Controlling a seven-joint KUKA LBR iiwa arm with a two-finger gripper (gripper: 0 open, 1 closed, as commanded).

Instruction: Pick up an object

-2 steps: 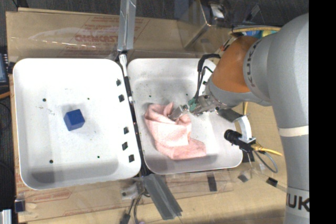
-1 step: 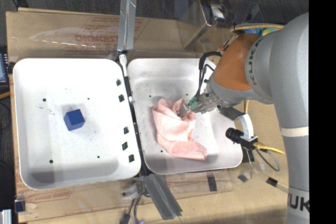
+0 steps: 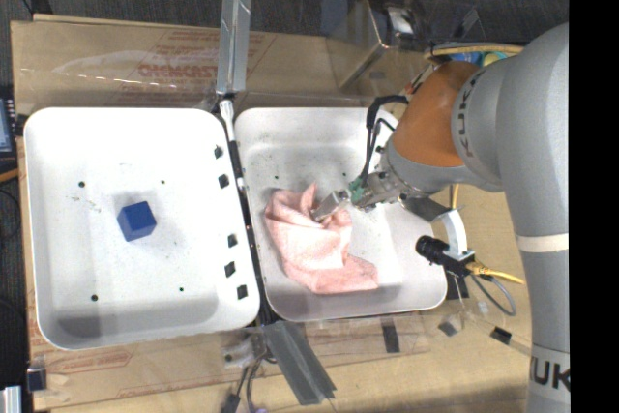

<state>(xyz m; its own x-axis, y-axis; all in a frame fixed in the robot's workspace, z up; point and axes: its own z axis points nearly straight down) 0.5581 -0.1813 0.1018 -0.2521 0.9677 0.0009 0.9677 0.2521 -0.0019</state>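
Note:
A crumpled pink cloth lies in the right bin, toward its front. My gripper reaches in from the right and sits low on the cloth's upper right edge, touching the fabric. A fold of cloth rises just left of the fingertips; whether it is pinched between them cannot be told. A small blue cube rests in the left bin, left of its middle, far from the gripper.
The grey arm with its orange band covers the right bin's right side. A metal divider bracket stands at the back between the bins. Cardboard lines the bench around both bins.

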